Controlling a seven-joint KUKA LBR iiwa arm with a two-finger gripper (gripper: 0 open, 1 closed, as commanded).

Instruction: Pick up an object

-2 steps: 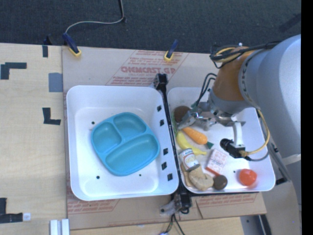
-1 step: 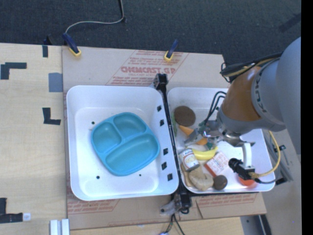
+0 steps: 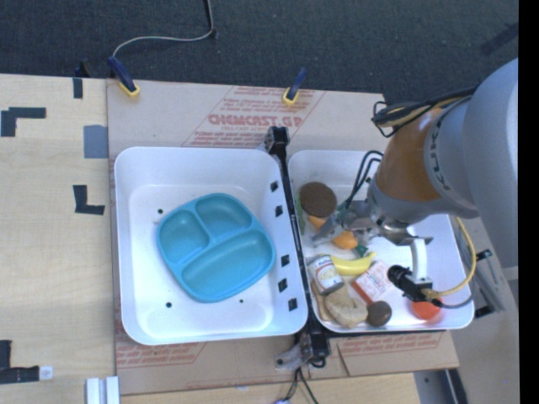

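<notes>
Camera view, bench seen from above at a slant: two white bins side by side on a cardboard sheet. Left bin (image 3: 135,225) holds one blue divided plate (image 3: 216,246), lying flat near the middle. Right bin (image 3: 450,314) holds a cluster of small items: a brown-lidded cup (image 3: 317,200) at the upper left, an orange piece (image 3: 344,241) below it, a yellow banana (image 3: 354,264), a red-and-white packet (image 3: 370,283), a small jar (image 3: 323,272), a tan bread-like piece (image 3: 344,307), a dark brown round item (image 3: 379,313) and a red-orange item (image 3: 426,310) at the lower right corner. Arm reaches in from the right; its gripper (image 3: 354,222) hangs over the upper part of this cluster, beside the cup and above the orange piece. Whether it is open or closed, I cannot tell; nothing is visibly held.
</notes>
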